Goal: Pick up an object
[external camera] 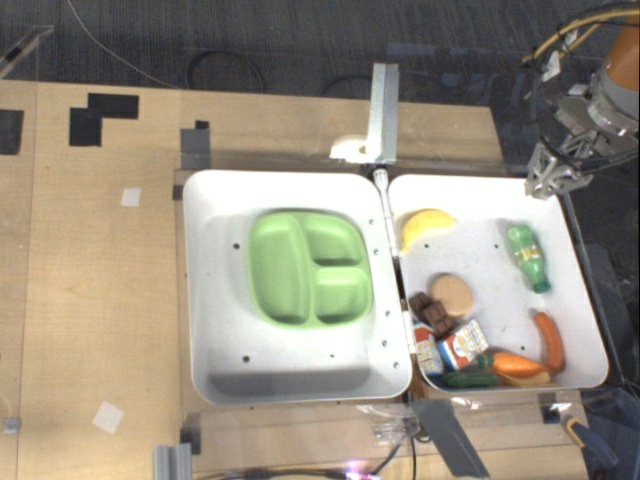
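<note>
My gripper [553, 175] hangs over the far right corner of the right bin [490, 203], with nothing between its fingers, which stand apart. Below it in that bin lie a green bottle [527, 256], a yellow banana [426, 225], a round brown bun [452, 294], a brown chocolate piece [431, 314], a red sausage [549, 340], an orange carrot [520, 366], a small red-and-white carton [467, 343] and a dark green vegetable [472, 376]. The bottle is the nearest thing to the gripper.
The left bin [215, 268] holds a green divided tray [308, 267]. A grey metal post [383, 113] stands behind the divide between the bins. Wooden bench top spreads to the left, with black markers at its far left.
</note>
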Controlling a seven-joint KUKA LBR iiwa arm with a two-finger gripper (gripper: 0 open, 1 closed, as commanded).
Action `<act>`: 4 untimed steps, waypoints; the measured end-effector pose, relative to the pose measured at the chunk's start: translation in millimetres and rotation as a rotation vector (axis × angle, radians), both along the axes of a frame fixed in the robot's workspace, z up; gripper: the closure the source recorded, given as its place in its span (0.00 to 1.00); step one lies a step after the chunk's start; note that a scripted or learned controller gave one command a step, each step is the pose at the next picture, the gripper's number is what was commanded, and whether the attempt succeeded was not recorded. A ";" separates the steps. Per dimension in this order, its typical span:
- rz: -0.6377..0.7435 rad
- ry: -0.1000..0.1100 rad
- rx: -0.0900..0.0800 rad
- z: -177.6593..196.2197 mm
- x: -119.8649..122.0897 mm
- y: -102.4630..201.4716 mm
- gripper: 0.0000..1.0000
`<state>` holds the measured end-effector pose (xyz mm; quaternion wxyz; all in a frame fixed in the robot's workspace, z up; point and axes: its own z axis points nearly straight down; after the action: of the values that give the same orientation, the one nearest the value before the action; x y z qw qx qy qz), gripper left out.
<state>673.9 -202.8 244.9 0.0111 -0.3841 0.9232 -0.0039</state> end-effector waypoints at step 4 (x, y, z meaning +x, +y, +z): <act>0.630 0.002 -0.013 -7.8 -38.8 -0.1 1.00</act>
<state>635.1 -202.9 237.1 0.0083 -0.6512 0.7589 -0.0056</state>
